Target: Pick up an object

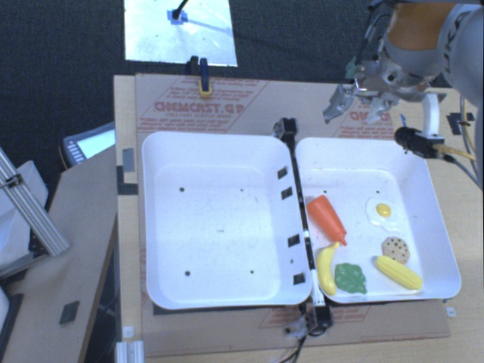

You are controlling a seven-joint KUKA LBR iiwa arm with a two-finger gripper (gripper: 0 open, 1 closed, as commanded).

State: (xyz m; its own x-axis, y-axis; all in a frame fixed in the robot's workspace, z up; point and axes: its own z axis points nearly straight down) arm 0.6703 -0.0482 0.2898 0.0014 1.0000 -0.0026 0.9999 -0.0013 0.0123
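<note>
My gripper (357,112) hangs above the far edge of the right bin (423,203), fingers spread open with nothing between them. Down in that bin lie an orange carrot (327,216), a fried egg (383,212), a brown cookie (395,249), a yellow corn cob (398,273), a yellow banana (327,269) and a green leafy piece (350,277). All of them sit in the near half of the bin, well below and in front of the gripper.
The left bin (151,225) sits beside the right one, joined by a black clipped divider (295,203). Both rest on a cardboard sheet (227,104). A yellow-black clamp (203,78) stands at the board's far edge.
</note>
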